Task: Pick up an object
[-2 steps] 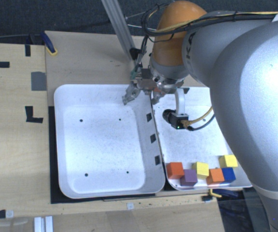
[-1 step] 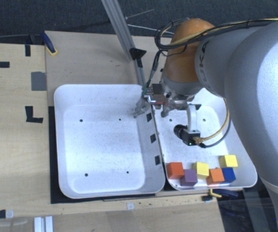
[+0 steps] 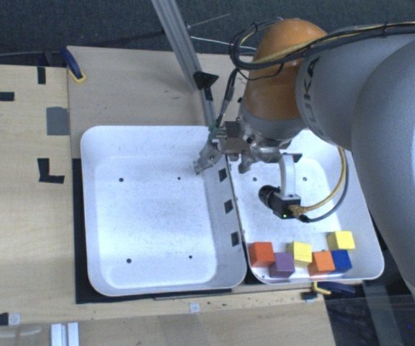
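the two shallow white bins [image 3: 150, 215] look like smooth plastic with a soft sheen, the left one dusted with fine dark specks. the pale bench [image 3: 20, 229] reads as matt wood or board. the grey arm casing [image 3: 380, 114] is smooth and satin, its orange band [image 3: 283, 56] glossy. the slanted grey rail [image 3: 179, 34] looks like ribbed metal. the small coloured cubes [image 3: 301, 256] seem matt.

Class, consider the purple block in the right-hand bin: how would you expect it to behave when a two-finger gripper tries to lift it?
The purple block looks rigid and flat-faced, so probably stable, unlikely to roll. It touches the orange block and yellow block, so fingers may nudge those neighbours. It seems small, likely light.
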